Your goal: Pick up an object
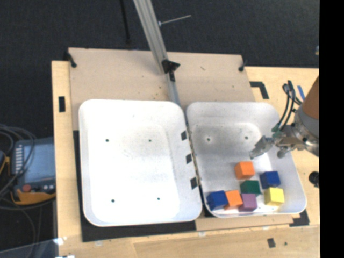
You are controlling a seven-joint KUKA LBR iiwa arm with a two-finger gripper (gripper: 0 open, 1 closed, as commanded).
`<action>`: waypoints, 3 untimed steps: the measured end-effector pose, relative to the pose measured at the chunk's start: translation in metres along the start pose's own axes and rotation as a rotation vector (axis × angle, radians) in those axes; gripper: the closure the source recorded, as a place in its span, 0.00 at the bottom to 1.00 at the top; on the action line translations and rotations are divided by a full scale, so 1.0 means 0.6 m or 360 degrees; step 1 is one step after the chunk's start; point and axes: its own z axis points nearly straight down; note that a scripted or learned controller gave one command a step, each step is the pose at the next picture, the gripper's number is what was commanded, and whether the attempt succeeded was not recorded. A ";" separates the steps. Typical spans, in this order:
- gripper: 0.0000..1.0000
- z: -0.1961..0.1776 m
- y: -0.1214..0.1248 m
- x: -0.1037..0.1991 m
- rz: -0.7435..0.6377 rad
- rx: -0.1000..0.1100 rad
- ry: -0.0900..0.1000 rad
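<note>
along the near rim of the right bin (279, 211) lie blue, orange, purple and yellow cubes, with green and blue behind them. farther back, the orange cube (244, 169) sits alone, just below and slightly left of my tool (272, 148). my fingers are spread with nothing between them, my arm reaching in low from the right.

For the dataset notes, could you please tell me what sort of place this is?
Most likely a robotics lab bench: two shallow white bins on a board, coloured blocks in the right-hand bin, and an arm's gripper above them.
</note>
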 end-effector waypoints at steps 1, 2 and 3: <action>0.00 0.090 -0.015 0.003 -0.0001 0.0002 0.0001; 0.00 0.162 -0.008 -0.004 0.0002 0.0000 0.0000; 1.00 0.141 -0.004 -0.003 0.0010 -0.0014 0.0002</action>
